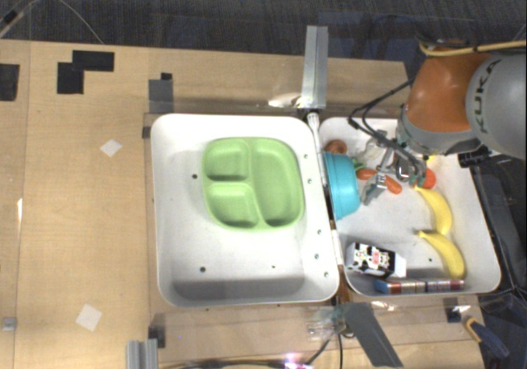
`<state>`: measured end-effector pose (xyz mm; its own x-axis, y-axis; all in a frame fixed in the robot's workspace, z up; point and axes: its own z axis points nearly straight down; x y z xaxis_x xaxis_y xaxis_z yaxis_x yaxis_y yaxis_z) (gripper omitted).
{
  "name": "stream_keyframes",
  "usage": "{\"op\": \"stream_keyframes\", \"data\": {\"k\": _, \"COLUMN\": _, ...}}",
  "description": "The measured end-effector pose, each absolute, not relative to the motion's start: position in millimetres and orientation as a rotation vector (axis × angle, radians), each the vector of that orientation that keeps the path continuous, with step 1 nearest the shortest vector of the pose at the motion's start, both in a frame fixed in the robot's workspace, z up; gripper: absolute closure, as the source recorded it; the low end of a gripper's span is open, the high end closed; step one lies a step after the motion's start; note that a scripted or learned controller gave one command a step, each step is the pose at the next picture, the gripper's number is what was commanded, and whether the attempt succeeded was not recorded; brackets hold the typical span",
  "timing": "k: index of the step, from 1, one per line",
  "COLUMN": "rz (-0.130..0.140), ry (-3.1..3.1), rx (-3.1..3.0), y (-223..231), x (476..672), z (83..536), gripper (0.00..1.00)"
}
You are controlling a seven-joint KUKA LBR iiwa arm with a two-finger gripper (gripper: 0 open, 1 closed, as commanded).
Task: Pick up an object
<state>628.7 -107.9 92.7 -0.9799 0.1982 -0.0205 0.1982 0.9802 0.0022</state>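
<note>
My gripper [389, 175] hangs low in the right bin [482, 219], under the arm's orange band. It is right over a small orange and red toy [394, 187], just right of a blue bowl [341, 184] that is tipped on its side against the divider. A second orange piece with a green tip [363, 171] lies between the bowl and the gripper. Whether anything is held is hidden by the wrist and cables. Two yellow bananas [439, 211] [445, 253] lie to the gripper's lower right.
A black and white card box [373, 259] and a dark marker [424, 285] lie along the right bin's front wall. A small brown item [335, 147] sits at its back left corner. The left bin [177, 219] holds a green divided plate [250, 183].
</note>
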Motion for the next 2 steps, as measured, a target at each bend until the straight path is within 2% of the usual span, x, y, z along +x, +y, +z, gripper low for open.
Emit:
{"op": "stream_keyframes", "data": {"k": 1, "rz": 0.001, "ry": 3.084, "rx": 0.548, "y": -125, "x": 608.4, "z": 110, "gripper": 0.0}}
{"op": "stream_keyframes", "data": {"k": 2, "rz": 0.002, "ry": 3.005, "rx": 0.889, "y": -135, "x": 599.4, "z": 90, "gripper": 0.0}}
